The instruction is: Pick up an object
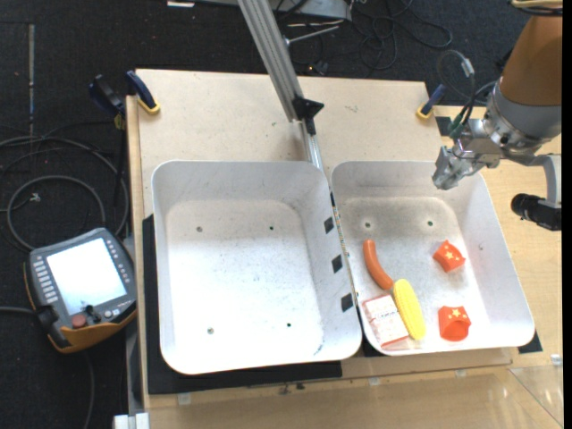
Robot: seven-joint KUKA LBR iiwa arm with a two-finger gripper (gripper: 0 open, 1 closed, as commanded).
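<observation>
I observe the arm (532, 70) entering from the right of the camera view, its orange band above the grey wrist. The gripper (447, 173) hangs over the upper right corner of the right bin (500, 239), near that bin's rim. The fingers point down and to the left and read as one pale grey mass; I cannot tell whether the jaws stand spread or pressed together. I see nothing between them and no object touching them.

The candidates for picking all lie in the lower half of the right bin, well apart from the gripper. An orange sausage-shaped piece (377, 264) lies slanted near the bin's left wall. Just below it, a yellow corn cob (408, 308) lies lengthwise, its left side touching or overlapping a small white and red packet (383, 320) at the bin's lower edge. A red-orange block (449, 257) sits alone toward the right side. A second red piece (454, 323) sits below it, near the lower right corner.

The left bin (179, 195) sits beside the right one, their rims meeting along the middle. A metal rail (273, 47) runs down from the top of the view to the bins' junction. A handheld pendant (80, 286) rests on the dark floor left of the bench.
</observation>
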